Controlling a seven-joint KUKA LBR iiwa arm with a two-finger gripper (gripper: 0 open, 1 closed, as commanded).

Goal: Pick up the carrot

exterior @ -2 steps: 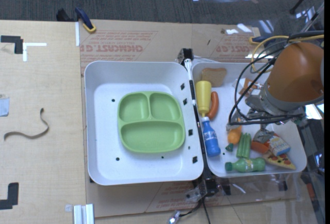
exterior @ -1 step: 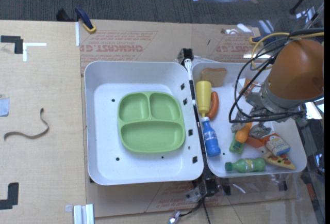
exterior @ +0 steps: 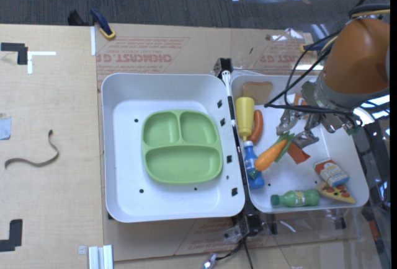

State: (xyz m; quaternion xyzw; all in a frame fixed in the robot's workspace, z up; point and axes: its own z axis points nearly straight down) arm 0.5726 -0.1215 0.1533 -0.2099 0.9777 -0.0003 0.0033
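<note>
The carrot (exterior: pixel 272 154) is orange with a green top and lies slanted in the right bin (exterior: pixel 347 206). Its tip points down-left onto the blue bottle (exterior: pixel 251 168), and its green end points up-right. My gripper (exterior: pixel 298 129) hangs directly over the green end, under the grey and orange wrist. The metal parts of the gripper overlap the carrot top, so the contact between them is hidden.
The right bin also holds a yellow mustard bottle (exterior: pixel 244 114), a hot dog (exterior: pixel 257 125), toast (exterior: pixel 256 89), a red piece (exterior: pixel 299 155), a green bottle (exterior: pixel 296 199), a pizza slice (exterior: pixel 336 193) and a small carton (exterior: pixel 330 171). The left bin (exterior: pixel 118 156) holds a green divided plate (exterior: pixel 182 146).
</note>
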